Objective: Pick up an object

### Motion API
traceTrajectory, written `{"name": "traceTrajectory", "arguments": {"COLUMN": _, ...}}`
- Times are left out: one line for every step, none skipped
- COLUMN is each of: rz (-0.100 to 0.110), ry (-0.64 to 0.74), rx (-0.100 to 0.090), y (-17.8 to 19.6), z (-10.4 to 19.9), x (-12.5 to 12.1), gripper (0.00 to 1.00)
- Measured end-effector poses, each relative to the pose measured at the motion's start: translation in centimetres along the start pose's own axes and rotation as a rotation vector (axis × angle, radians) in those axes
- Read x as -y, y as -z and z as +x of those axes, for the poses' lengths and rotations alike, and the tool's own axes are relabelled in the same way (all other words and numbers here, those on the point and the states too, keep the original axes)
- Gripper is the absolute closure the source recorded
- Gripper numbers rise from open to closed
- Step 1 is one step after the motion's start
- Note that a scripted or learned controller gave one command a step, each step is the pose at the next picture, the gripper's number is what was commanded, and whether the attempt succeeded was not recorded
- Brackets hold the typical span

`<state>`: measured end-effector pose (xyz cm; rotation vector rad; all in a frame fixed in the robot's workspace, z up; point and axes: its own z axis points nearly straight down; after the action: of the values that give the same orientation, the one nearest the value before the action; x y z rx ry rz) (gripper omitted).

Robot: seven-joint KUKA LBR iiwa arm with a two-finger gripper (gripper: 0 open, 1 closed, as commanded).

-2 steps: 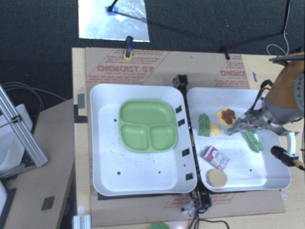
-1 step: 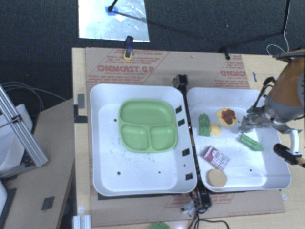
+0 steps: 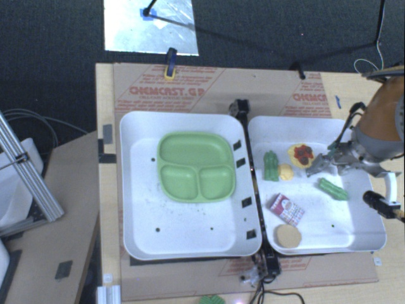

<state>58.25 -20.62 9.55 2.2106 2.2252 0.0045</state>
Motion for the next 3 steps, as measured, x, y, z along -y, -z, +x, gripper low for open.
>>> {"name": "traceTrajectory", "arguments": {"rz": -0.001, "ry": 0.001, "rx": 0.000, "y": 3.6, "z": 1.8, "x": -4.5, "gripper": 0.00}}
{"name": "traceTrajectory", "arguments": {"rz": 0.003, "ry": -0.007, "rx": -0.003, "y": -1.1, "z": -0.1, "x": -4.4, "gripper": 0.00}}
{"name": "traceTrajectory", "arguments": {"rz": -0.001, "ry": 0.000, "rx": -0.001, "y": -1.0, "z": 1.7, "x": -7.1, "gripper": 0.00}}
